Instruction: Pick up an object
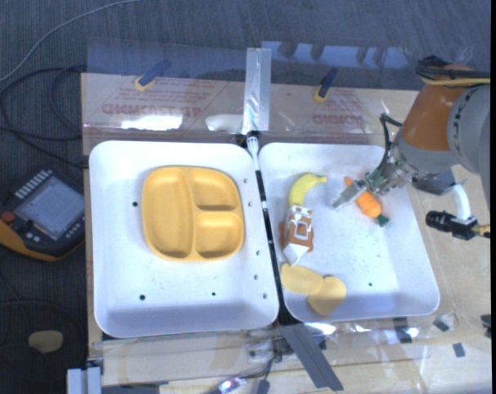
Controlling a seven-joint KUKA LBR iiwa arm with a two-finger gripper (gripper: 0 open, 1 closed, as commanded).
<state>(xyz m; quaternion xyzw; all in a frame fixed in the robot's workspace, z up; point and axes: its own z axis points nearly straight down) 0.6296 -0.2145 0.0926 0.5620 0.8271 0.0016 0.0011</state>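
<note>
My gripper (356,194) is low in the right bin (396,290), near its far right part, and it looks open. A small orange carrot (369,204) with a green end lies just right of one grey finger (340,199), and nothing is clamped. A yellow banana (304,187) lies to the left of the gripper. Below the banana sits a brown and white carton (298,229). Two pale yellow chips (313,286) rest by the bin's front edge.
The left bin (117,294) holds a yellow divided tray (192,213). A ridge (266,220) separates the two bins. The grey arm with its orange band (433,121) comes in from the right, above the bin's far right corner.
</note>
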